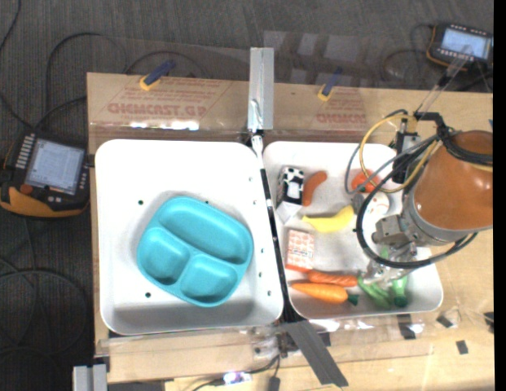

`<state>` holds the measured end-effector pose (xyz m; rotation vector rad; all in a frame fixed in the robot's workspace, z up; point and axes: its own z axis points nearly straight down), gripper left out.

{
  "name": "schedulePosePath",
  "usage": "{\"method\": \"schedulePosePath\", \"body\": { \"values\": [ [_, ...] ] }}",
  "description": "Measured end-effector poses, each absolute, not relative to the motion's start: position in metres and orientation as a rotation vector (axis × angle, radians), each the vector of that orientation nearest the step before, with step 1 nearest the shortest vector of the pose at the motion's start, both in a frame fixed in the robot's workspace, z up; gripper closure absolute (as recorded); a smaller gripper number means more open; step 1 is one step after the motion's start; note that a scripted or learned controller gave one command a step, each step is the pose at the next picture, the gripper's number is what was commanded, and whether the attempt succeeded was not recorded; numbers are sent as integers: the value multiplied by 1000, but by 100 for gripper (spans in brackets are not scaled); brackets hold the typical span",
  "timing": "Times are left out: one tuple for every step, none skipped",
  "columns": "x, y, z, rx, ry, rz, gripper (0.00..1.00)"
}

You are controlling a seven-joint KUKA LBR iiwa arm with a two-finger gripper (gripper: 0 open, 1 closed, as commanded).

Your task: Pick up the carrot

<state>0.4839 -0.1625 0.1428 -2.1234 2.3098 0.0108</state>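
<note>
You had the carrot [319,292] lying lengthwise along the near edge of the right bin [432,300], close to the near left corner. It was a smooth orange taper, and a second orange stick [332,279] lay just beside it on the far side, so the two nearly touched. Green leafy plastic [381,292] sat at the carrot's right end. The gripper [393,277] hung over those greens, near the bin's near right corner, with loops of black and yellow cable around the wrist; you could not tell whether its jaws were spread or pressed together, and nothing showed between them.

Room in that bin was tight. A small flat packet [300,249] lay against the left wall, a yellow banana [332,221] curved across the middle, and a black-and-white toy [292,184] and a reddish oval piece [314,184] sat toward the far left corner. The only bare white floor was a patch between the banana and the orange sticks.

The left bin [122,186] held a glossy blue divided tray [195,249] with rounded corners, set at a slant, with bare floor along the far and left edges.
</note>
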Motion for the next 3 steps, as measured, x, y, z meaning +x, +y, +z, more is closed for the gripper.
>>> {"method": "schedulePosePath", "body": {
  "values": [
    [484,-160,151,-2121,2309,19,100],
    [484,-89,183,-1719,2627,7,100],
    [502,-80,298,-2135,2298,6,100]
  ]
}}
